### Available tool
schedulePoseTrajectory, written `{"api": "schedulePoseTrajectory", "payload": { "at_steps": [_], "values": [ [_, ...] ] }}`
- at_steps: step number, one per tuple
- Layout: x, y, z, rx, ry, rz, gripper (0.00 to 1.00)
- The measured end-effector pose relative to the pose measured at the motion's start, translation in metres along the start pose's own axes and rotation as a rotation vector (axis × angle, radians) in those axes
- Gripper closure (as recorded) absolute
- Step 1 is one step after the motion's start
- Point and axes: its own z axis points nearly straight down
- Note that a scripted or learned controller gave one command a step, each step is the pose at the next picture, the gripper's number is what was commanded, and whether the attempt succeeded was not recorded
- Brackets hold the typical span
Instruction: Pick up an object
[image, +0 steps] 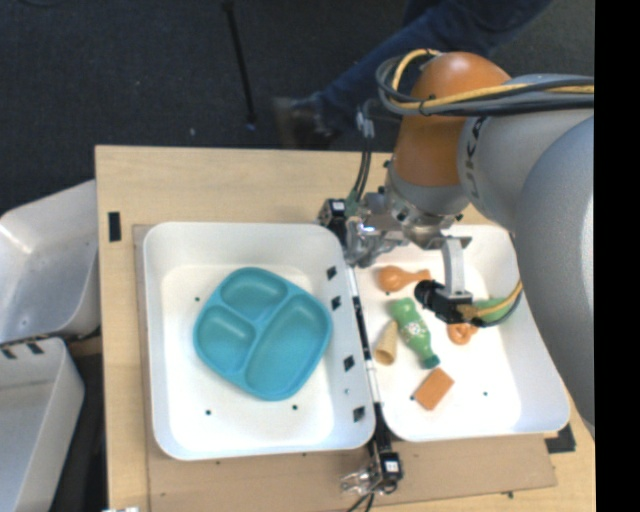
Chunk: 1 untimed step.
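Closest to me, an orange block (433, 388) lies in the right bin (520, 400) beside a green bottle (415, 332); the gripper (400, 235) hangs above them, probably choosing one to pick.

Probably a lab: bench (230, 180), bins (160, 300)

Blue divided plate (263, 332) in left bin (160, 400), green bottle (414, 332) in right bin (520, 395)

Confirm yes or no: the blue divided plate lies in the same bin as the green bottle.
No. The blue divided plate lies in the left bin, while the green bottle lies in the right bin.
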Motion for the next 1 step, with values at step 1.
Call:
{"api": "schedulePoseTrajectory", "payload": {
  "at_steps": [1],
  "values": [
    [0.0499, 0.0157, -0.0131, -0.001, 0.002, -0.001, 1.00]
  ]
}}
